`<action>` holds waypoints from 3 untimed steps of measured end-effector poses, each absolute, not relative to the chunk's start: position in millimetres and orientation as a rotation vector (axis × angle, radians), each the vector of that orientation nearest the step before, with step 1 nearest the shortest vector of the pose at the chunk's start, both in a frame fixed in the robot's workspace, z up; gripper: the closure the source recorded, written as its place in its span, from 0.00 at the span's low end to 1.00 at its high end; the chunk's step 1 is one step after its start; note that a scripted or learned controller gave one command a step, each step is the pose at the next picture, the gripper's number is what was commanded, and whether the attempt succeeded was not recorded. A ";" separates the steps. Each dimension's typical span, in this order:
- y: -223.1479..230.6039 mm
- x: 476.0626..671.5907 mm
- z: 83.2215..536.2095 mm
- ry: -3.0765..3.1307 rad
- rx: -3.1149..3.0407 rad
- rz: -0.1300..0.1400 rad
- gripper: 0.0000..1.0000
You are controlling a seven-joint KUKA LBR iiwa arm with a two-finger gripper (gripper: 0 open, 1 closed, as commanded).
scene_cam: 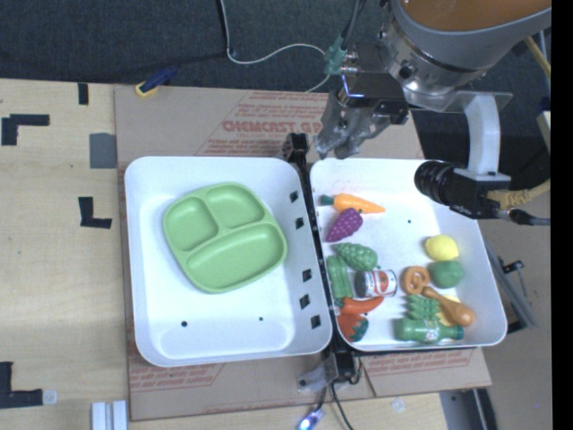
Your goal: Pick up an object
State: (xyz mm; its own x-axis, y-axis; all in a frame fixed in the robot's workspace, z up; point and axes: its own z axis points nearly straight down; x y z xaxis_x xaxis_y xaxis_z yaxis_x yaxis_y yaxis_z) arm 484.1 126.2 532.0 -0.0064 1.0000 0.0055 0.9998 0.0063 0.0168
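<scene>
Robotics lab or test cell, probably. Worktop [54,267] of pale board carrying black tape marks [25,127] and a cardboard sheet [224,124]. Two white bins [143,240] clamped side by side. Loose cables [269,56] trail over dark carpet [107,16]. Plastic toy food [358,206], green divided plate [224,237]: props, not kitchenware.

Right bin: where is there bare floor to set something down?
In the right bin, bare floor lies along the far edge and the far right corner, between the toy carrot and the lemon. The near half is crowded: can, pretzel, green toys. The left bin has bare floor around the green plate, widest along its near edge.
</scene>
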 end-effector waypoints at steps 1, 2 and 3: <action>119.1 483.7 534.9 2.222 2.220 -0.001 1.00; 66.9 482.3 405.0 2.221 2.233 -0.023 1.00; 121.4 483.9 501.1 2.227 2.210 0.012 1.00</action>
State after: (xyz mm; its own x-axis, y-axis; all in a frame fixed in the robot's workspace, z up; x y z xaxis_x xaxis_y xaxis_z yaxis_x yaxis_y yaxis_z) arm 483.9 121.4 501.1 -0.0078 1.0000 0.0027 0.9999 0.0078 0.0083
